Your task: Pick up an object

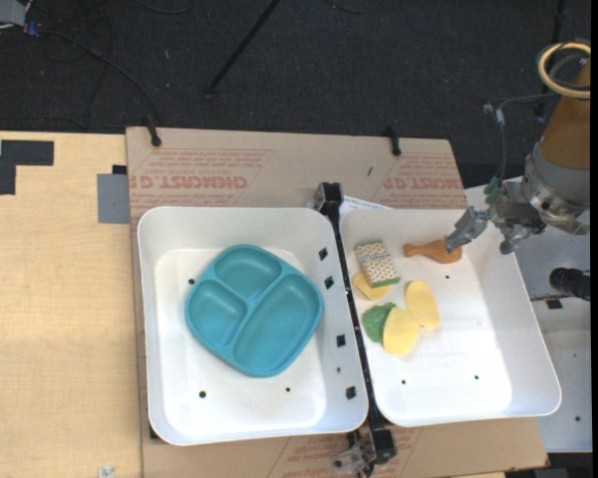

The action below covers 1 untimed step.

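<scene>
- We look down at a slant on a bench holding two shallow white bins side by side, the left bin [169, 267] and the right bin [498, 366].
- In the left bin we see a teal divided plate [254, 309] lying flat, with three compartments.
- In the right bin, near its upper left, we see a cluster of small objects: a speckled block [377, 261], a yellow piece [369, 286] just under it, a green piece [377, 319], and two more yellow pieces [422, 303] [400, 335] beside it.
- A brown, drumstick-shaped object [434, 251] lies near the right bin's upper edge.
- The grey arm [558, 182] enters from the right, and its gripper [466, 231] sits right at the brown object's right end.
- We cannot tell how the gripper is set, nor whether it grips anything.
</scene>
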{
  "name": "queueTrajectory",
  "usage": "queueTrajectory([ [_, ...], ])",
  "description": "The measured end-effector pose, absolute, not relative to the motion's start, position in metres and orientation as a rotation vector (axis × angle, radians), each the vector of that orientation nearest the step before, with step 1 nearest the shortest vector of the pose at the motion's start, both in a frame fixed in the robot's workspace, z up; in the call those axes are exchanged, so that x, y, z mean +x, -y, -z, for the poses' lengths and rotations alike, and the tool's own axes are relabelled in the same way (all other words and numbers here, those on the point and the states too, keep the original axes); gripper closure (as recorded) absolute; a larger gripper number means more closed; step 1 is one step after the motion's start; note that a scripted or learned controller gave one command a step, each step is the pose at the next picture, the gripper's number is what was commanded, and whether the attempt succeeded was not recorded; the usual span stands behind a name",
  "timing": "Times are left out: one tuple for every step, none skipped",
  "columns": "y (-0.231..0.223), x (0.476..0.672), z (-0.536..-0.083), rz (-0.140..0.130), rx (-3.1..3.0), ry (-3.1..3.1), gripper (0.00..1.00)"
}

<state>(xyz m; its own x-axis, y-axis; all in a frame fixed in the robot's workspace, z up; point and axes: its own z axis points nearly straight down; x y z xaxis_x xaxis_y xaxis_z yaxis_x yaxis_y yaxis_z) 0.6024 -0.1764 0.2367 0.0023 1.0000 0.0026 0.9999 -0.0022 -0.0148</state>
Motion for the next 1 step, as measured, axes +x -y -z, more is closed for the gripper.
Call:
queueTrajectory([
  [0.1762, 0.6049, -0.2448, -0.001, -2.221, 2.221, 0.0],
])
